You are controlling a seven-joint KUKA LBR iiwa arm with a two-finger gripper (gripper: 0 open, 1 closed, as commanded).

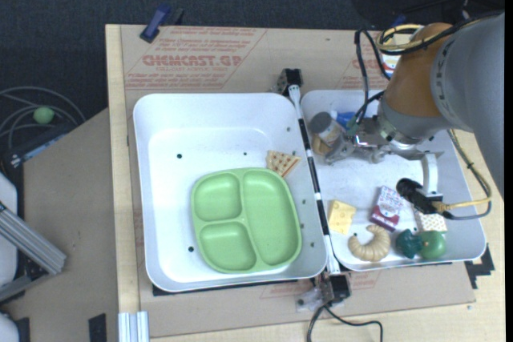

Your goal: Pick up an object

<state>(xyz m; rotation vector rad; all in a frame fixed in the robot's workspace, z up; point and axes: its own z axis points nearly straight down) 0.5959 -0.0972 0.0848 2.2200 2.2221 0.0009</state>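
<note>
Tool point(337, 150): we cannot tell its state; it sits low in our right bin point(473, 230). Largest to smallest, we see the green tray point(244, 219) in the left bin point(160, 172), then croissant point(369, 244), cheese point(341, 215), waffle point(281, 162).

The arm point(473, 68) is showing grey, with an orange band point(413, 84) just above the metallic silver gripper point(335, 150). Both bins are gleaming white: the right bin point(469, 196) under the gripper, the left bin point(160, 132) beyond it. Well apart from the gripper, a pale green divided plate point(243, 219) is lying in the left bin, and a tan cracker point(281, 162) with a lattice pattern is sitting nearer. Below the gripper are lying a yellow cheese wedge point(341, 216), a golden-brown croissant point(369, 244), a red-and-white packet point(388, 208), a green ball point(434, 245) and a dark teal object point(407, 244). The bench point(200, 56) is showing tan with red lettering.
</note>
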